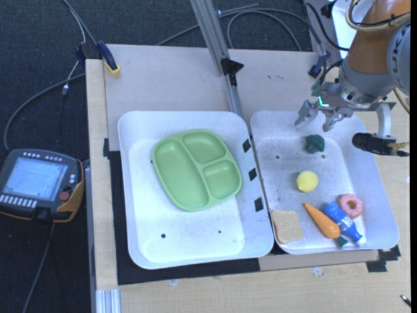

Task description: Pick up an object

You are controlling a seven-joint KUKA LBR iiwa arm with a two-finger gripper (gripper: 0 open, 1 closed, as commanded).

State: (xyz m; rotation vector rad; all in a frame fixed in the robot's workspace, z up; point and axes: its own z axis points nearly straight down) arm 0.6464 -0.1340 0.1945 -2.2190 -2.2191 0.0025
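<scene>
My gripper (317,120) hangs over the far end of the right bin (365,168), its fingers spread open with nothing between them. Just in front of it lies a small dark green object (315,143). Further toward the front sit a yellow ball (307,181), an orange carrot (321,220), a pink ring (352,205), a blue bottle (345,225) and a tan slice of bread (287,226).
The left bin (140,175) holds a green divided plate (195,168). A metal pole (215,38) rises at the back between the bins. A teach pendant (36,184) lies off the bench at the left.
</scene>
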